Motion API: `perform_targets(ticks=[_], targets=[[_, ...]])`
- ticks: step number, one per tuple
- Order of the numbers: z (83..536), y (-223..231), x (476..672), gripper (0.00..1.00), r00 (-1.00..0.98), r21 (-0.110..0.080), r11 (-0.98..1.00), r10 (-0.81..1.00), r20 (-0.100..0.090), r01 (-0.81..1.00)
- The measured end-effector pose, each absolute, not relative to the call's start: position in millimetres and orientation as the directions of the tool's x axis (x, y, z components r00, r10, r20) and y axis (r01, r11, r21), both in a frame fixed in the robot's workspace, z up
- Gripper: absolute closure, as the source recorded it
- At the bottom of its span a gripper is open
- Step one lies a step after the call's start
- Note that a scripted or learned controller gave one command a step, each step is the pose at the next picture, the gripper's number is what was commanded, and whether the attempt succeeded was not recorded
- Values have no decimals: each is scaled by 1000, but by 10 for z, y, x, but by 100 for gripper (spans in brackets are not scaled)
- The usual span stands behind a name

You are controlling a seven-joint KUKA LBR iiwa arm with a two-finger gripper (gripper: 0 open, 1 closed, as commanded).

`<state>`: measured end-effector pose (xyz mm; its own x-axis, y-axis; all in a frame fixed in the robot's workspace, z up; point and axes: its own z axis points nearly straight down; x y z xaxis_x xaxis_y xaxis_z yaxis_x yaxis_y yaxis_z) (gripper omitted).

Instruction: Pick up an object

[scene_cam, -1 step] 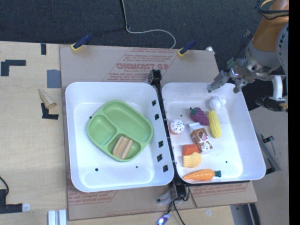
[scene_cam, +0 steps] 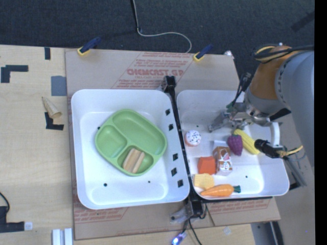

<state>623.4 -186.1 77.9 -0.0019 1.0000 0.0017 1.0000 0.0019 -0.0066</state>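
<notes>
The claw hovers in the right bin, centre-right of frame, holding nothing; how wide it stands I cannot tell. Nearest targets: purple grapes and yellow corn lower right. Descend squarely over one.

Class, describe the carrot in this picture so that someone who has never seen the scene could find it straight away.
Start at the right-hand white bin, the one holding the toy foods. Go to its near edge, at the bottom of the view, where the carrot lies flat just below a yellow block. It is the one long orange piece with a small green tip.
</notes>
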Motion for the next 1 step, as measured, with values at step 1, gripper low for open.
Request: perform_targets(ticks=[1], targets=[[835, -2056, 6671, 0, -1, -3, 1, 1000, -3, 1000]])
